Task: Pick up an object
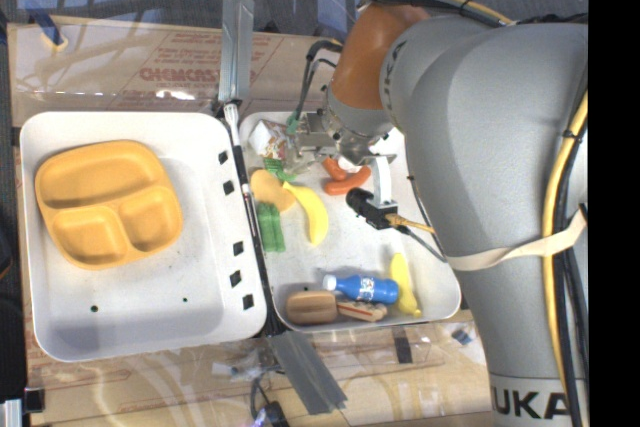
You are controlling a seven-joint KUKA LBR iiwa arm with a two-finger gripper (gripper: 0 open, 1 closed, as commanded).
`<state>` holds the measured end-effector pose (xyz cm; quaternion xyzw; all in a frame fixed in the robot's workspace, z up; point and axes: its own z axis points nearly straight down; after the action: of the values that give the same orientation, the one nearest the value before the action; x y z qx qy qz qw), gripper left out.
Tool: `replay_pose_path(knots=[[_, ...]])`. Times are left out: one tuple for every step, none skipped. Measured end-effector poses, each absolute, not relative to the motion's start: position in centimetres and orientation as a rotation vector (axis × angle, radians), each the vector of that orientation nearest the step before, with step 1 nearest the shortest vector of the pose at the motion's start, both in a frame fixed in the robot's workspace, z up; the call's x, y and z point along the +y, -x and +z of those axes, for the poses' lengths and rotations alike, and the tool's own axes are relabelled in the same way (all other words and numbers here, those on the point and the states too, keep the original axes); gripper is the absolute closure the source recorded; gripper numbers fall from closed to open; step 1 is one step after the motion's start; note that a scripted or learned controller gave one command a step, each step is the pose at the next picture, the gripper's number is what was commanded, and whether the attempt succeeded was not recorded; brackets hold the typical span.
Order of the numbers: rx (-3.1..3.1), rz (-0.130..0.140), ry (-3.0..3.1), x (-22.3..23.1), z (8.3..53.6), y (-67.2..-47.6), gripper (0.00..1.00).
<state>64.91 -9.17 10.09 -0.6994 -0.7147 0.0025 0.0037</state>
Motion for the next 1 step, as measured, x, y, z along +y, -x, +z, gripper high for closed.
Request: replay_pose_path(knots=[[-2.441, 0.008, 1.964, -13.12, 8.99, -65.47, 1.00]])
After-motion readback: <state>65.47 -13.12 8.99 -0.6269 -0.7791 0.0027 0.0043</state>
